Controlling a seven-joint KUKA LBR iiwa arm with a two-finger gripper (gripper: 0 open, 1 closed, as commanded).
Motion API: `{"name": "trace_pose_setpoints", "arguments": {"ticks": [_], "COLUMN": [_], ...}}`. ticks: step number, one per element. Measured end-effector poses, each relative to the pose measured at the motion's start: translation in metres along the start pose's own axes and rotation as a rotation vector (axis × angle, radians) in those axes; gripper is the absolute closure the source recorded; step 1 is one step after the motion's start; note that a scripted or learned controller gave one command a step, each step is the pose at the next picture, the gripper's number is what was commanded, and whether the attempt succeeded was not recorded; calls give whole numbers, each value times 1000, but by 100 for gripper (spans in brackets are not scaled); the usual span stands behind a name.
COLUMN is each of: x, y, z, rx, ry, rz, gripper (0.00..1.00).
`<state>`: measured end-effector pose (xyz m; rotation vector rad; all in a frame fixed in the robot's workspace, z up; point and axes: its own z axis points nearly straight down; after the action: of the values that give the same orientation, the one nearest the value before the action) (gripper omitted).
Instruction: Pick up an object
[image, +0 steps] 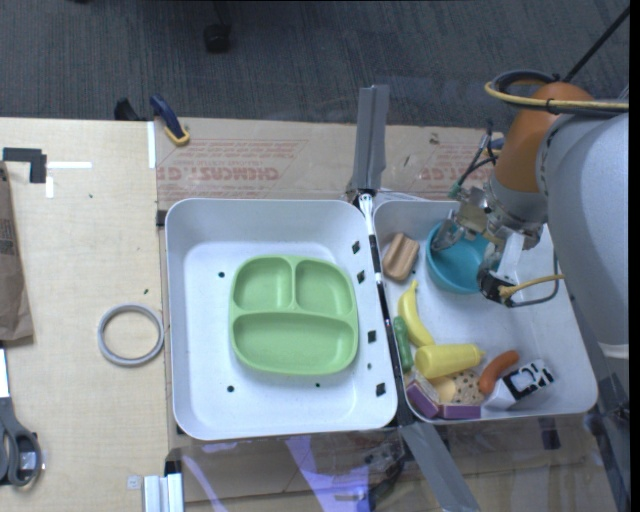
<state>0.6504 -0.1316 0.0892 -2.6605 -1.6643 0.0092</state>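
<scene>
Arm (590, 170) comes in from the right, orange band above the wrist, hanging over the far part of the right bin (560, 330); gripper (468, 228) sits right at the blue bowl (455, 265), over its far rim; can't tell how wide the claw stands or whether anything is in it (wrist and cabling block the tips).

Right bin contents: blue bowl at the far end, tilted toward the left; tan bread-like piece (401, 256) just left of the bowl, against the bin's left wall; banana (412, 315) nearer, curved along the left side; green piece (402, 343) tucked against the wall beside the banana; yellow cylinder (448, 358) lying on its side near the banana's near end; red-orange sausage shape (497, 370) right of the cylinder; black-and-white block (527, 380) at the near right corner; purple and beige bits (450, 395) at the near edge, too jumbled to identify.

Left bin (190, 300): green divided plate (295, 315), three compartments, flat in the middle, apart from the walls.

On the bench left of the bins: grey ring (130, 333); scissors (18, 452) at the near left corner; blue-and-yellow clamp (170, 118) at the far edge.
</scene>
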Motion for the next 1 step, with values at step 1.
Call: {"name": "trace_pose_setpoints", "arguments": {"ticks": [1], "x": [0], "y": [0], "z": [-5], "rx": [4], "ry": [-4], "rz": [-5], "gripper": [100]}}
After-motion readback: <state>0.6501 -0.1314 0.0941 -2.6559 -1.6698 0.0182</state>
